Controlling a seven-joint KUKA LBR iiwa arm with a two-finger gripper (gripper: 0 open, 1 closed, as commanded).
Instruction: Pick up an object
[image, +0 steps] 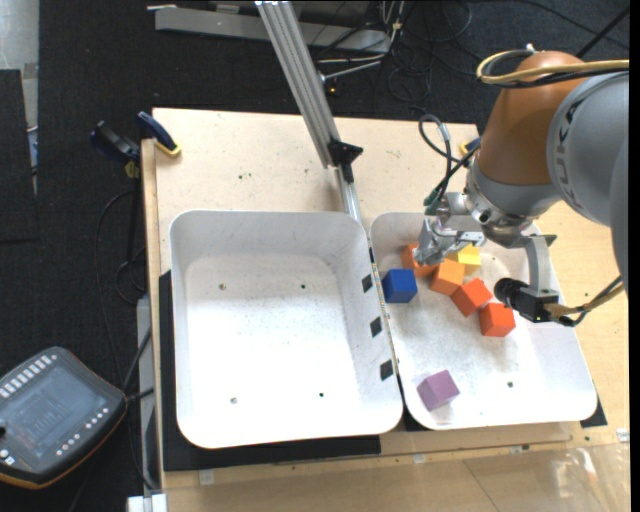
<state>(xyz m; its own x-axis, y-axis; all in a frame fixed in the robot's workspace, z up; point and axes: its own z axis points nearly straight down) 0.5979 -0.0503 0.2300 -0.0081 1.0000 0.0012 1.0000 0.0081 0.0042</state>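
Observation:
The right bin (560, 385) holds several small blocks. A blue cube (399, 286) lies near its left wall, and a purple cube (437, 389) sits toward the front. A cluster of orange blocks (470, 293) and a yellow block (469, 259) lies in the back half, with one more orange-red cube (496, 319) to the right. My gripper (432, 252) hangs low over the back of that cluster, right at an orange block (420, 262) partly hidden under it. The arm's wrist covers the fingers from above.
The left bin (265, 320) stands beside the right one, sharing a raised divider (376, 310). A slanted metal pole (305, 80) rises from the back of the bench. A black cable fitting (520, 297) hangs over the right bin's right side. A pendant (55, 412) lies at front left.

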